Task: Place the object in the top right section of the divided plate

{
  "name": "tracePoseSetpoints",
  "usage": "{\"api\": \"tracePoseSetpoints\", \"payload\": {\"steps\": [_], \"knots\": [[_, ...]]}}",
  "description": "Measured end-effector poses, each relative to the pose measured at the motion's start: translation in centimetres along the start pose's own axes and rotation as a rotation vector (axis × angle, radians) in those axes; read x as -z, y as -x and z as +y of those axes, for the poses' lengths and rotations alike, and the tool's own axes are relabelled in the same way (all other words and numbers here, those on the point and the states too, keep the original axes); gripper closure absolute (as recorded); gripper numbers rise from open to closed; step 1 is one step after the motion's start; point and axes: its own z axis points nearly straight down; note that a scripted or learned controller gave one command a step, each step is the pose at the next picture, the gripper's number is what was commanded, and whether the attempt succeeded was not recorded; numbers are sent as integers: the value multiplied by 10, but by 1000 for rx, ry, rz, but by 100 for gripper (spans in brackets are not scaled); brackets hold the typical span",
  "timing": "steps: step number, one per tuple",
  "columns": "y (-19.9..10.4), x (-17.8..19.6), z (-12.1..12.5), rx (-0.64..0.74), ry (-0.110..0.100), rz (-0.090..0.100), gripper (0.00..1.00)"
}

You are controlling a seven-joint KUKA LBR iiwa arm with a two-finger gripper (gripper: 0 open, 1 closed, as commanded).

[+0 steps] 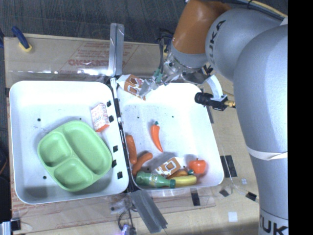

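Tool [157,78]: at the far edge of the right bin [208,131], near the divider between the bins. A small carton [134,86], white with orange-brown print, sits at its tip; whether it is actually gripped, I cannot tell.

Arm [244,38]: grey, with an orange band [195,21] above the wrist; enters from the right, bends over the right bin's far corner, wrist pointing down and leftward.

Carton, detail: tilted, lying over the far left corner of the right bin, at the rim beside the divider.

Divided plate [73,153]: pale green, three sections, in the left bin [29,102], toward its near side. All three sections bare. Well apart from the carton.

Left bin, other contents: a second small carton [100,116], white and orange, just beyond the plate's far right edge, close to the divider.

Right bin, contents: orange chilli pepper [156,136] near the middle; two sausages [136,155] by the left wall; along the near wall a green bottle [154,180], a banana [185,181], a tomato [197,166] and another printed carton [168,166], crowded together.

Tabletop [63,53]: brown sheet under both bins.
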Motion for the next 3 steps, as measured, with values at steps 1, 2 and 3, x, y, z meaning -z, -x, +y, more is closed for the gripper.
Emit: {"api": "tracePoseSetpoints", "payload": {"steps": [1, 2, 3], "knots": [[-72, 11, -9, 161, 1, -1, 100], [-152, -18, -21, -24, -1, 0, 100], [-151, -9, -21, -21, -3, 0, 100]]}}
